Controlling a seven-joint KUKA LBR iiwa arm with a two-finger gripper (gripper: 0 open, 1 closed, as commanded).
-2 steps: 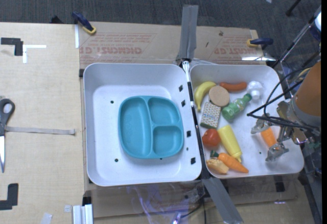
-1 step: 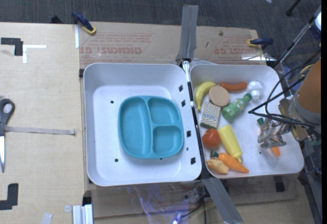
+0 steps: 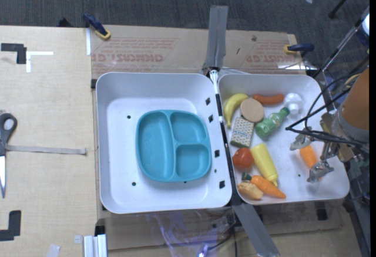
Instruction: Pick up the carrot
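The carrot (image 3: 269,186), orange and tapered, lies near the front wall of the right bin (image 3: 335,191), next to a tan bread-like piece (image 3: 249,190) and below a yellow bottle (image 3: 264,161). My gripper (image 3: 309,159) hangs low over the right side of this bin, roughly a hand's width to the right of the carrot and apart from it. A short orange piece (image 3: 308,156) shows right at the gripper; whether it is gripped is unclear.
The right bin also holds a banana (image 3: 233,105), a round biscuit (image 3: 252,110), a red sausage (image 3: 268,98), a green bottle (image 3: 271,124), a cracker (image 3: 241,131) and a tomato (image 3: 242,158). A teal divided plate (image 3: 174,145) lies in the left bin (image 3: 111,132). Scissors (image 3: 4,138) lie at the far left.
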